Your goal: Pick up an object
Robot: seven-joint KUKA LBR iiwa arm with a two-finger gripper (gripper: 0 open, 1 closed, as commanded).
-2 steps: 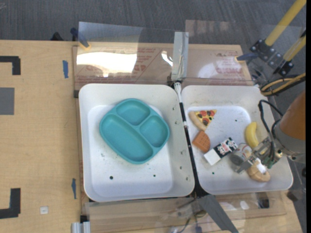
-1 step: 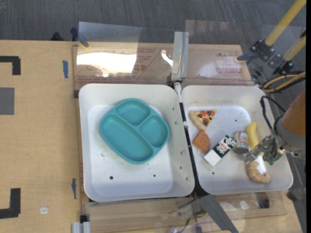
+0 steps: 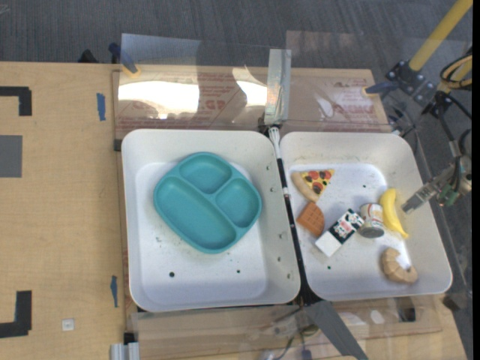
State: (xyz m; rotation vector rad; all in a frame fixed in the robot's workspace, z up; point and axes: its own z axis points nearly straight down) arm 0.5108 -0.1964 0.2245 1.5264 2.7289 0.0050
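Observation:
The right bin (image 3: 352,276) holds several small items. A toy pizza slice (image 3: 313,181) lies near its upper left. Below it sits a brown toast-like piece (image 3: 311,219). A small white and black carton (image 3: 338,231) lies beside a silver can (image 3: 371,220) on its side. A yellow banana (image 3: 393,211) lies just right of the can. A tan pastry ring (image 3: 397,265) rests near the bin's lower right corner.
The left bin (image 3: 142,268) carries a teal divided plate (image 3: 208,201). A clear plastic wall (image 3: 277,88) stands behind both bins. Cables and a grey fitting (image 3: 424,194) hang over the right bin's right rim. A yellow pole (image 3: 442,25) rises at the top right.

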